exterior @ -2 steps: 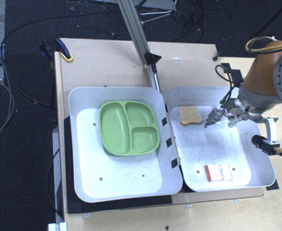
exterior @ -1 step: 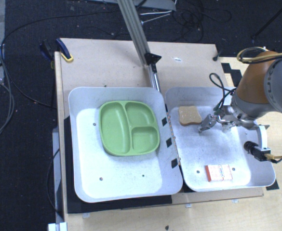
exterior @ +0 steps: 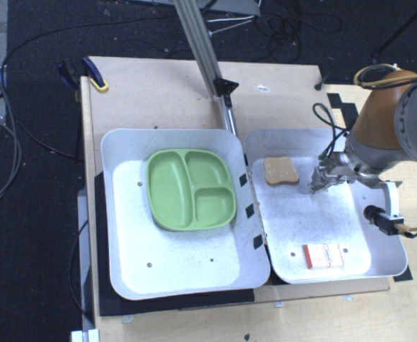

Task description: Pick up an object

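Pincer (exterior: 319,182) sits low in the right bin (exterior: 379,262); its opening cannot be judged. Tan bread slice (exterior: 280,170) lies flat just beside it.

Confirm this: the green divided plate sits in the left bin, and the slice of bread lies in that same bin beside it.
Not quite. The camera view shows the green divided plate in the left bin, but the slice of bread lies in the right bin, near the gripper.
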`<state>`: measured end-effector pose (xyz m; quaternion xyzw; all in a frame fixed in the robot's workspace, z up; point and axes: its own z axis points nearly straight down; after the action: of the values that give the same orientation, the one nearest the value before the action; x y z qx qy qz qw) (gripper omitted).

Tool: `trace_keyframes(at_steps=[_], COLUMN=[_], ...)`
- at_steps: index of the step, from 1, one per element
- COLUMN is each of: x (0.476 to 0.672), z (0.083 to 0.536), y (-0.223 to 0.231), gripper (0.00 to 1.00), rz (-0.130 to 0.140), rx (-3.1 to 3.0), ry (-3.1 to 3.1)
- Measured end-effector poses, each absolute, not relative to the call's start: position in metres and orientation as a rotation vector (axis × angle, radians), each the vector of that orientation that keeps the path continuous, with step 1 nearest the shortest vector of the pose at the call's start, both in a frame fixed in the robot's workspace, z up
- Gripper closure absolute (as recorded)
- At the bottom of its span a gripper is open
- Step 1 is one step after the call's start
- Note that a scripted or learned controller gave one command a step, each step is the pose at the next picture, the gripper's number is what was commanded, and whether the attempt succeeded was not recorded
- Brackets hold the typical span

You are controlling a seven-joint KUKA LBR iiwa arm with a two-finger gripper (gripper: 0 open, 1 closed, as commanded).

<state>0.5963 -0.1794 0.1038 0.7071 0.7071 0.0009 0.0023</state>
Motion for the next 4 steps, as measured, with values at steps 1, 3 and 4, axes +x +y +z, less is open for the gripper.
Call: trace_keyframes(at_steps=[1, 3, 4], x=[0.592, 0.593, 0.606], z=[0.165, 0.282, 0.284], y=[-0.175, -0.176, -0.125], gripper=[1.0, 1.0, 1.0], rz=[0.003, 0.004, 0.002], rx=[2.216, 2.214, 2.213], ry=[2.221, 2.222, 2.227])
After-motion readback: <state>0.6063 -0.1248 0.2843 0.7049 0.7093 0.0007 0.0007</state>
